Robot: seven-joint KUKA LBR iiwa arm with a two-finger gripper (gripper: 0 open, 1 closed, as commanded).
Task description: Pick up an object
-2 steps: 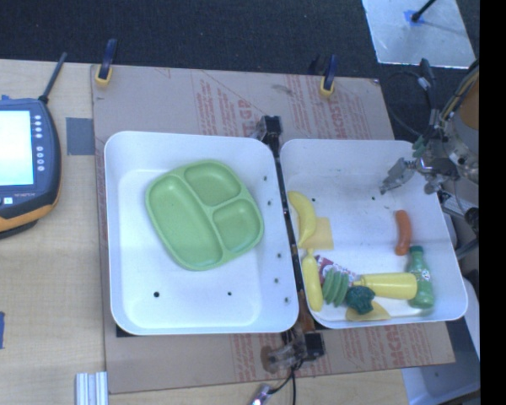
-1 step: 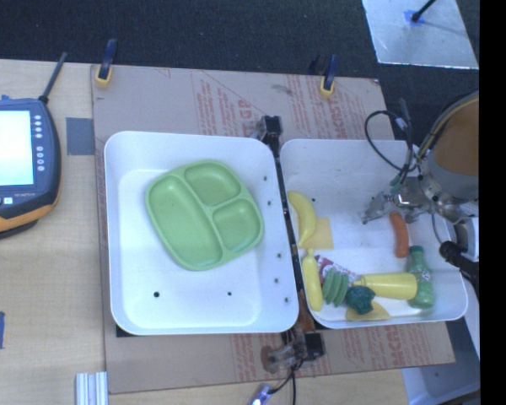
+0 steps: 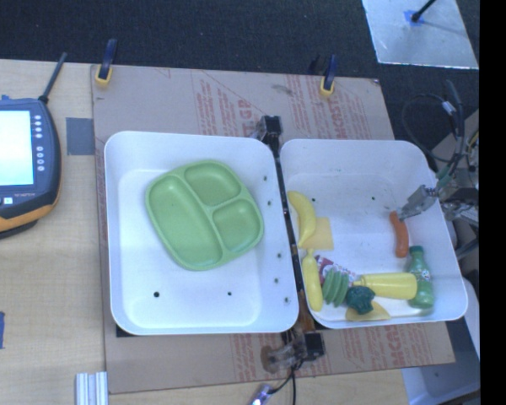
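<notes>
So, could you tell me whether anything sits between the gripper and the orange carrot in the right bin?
Nothing visible does. The gripper hangs just above the upper end of the orange carrot, near the right bin's right wall. The green bottle lies below the carrot, out of the way.

Floor: dark carpet (image 3: pixel 194 15) runs across the far side, beyond my surface.
Floor patch: a pale sheet (image 3: pixel 417 19) lies on the carpet at the far right, with a blue mark on it.
Surface: light wood (image 3: pixel 34 310), brightly and evenly lit.
Covering: brown cardboard (image 3: pixel 211 99) lies over my surface, held by two clamps (image 3: pixel 106 64) at its far edge.
Left side: a handheld screen unit (image 3: pixel 13 163) rests on the wood.
</notes>
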